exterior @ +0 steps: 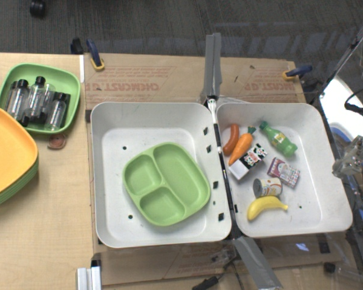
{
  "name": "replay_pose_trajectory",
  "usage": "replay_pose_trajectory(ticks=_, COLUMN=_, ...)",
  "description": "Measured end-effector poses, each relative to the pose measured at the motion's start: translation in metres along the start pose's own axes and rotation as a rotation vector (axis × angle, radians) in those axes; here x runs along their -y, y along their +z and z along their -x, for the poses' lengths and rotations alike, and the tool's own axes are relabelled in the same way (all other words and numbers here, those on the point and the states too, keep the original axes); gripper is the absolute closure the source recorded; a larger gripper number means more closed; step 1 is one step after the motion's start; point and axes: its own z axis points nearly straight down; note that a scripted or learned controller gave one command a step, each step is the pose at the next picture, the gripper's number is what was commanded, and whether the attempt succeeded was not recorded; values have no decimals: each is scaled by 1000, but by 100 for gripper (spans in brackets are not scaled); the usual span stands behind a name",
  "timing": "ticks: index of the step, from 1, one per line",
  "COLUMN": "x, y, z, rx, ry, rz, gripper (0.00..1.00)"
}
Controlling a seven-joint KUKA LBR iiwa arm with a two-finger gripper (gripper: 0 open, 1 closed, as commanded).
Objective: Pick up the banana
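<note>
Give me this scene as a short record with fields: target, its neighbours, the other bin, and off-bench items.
target: banana, lying near the front of the right bin, untouched
neighbours: cup just behind it; pink packet; green bottle; carrot; sausage; small carton
left bin: green divided plate
table at left: green tray of vials; stacked orange plates

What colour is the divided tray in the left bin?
Light green. The divided tray lies in the left bin, plain in the camera view.
</note>
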Motion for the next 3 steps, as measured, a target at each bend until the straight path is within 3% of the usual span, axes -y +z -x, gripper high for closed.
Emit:
replay_pose_trajectory(ticks=1, x=0, y=38, z=-1, rx=-3, ry=-263, rz=1, gripper=100)
replay_pose_trajectory(ticks=2, x=-1, y=-7, z=0, rx=1, ry=-319, rz=1, gripper=100)
replay_pose_trajectory(ticks=3, x=-1, y=18, z=0, rx=-2, ry=-663, rz=2, gripper=100)
